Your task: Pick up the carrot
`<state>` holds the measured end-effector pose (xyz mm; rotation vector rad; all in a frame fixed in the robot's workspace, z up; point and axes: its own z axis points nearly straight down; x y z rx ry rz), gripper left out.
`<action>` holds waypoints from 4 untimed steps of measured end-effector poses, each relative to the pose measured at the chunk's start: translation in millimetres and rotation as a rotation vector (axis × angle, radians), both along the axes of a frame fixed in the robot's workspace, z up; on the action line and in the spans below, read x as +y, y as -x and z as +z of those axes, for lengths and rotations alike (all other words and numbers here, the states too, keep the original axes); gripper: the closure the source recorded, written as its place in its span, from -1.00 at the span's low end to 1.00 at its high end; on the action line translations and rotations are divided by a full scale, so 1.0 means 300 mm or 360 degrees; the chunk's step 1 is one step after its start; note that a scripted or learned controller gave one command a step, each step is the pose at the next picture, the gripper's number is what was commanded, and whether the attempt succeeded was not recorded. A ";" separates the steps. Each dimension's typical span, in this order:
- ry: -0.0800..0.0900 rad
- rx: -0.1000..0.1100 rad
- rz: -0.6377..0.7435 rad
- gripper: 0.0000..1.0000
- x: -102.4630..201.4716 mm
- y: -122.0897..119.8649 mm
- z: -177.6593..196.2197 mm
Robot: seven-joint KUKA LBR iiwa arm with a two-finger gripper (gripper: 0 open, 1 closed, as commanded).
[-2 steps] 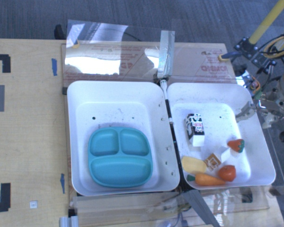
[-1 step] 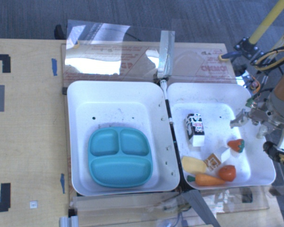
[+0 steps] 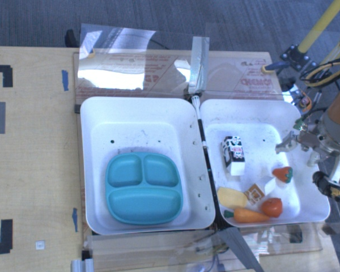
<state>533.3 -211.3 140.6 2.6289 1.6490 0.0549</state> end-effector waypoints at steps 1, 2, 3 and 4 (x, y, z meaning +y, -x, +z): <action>-0.0068 0.0056 -0.0504 -1.00 0.045 0.086 -0.168; -0.0059 0.0066 -0.0511 1.00 0.034 0.099 -0.143; -0.0046 0.0078 -0.0889 1.00 0.258 0.180 0.013; -0.0058 0.0064 -0.1462 1.00 0.327 0.179 -0.180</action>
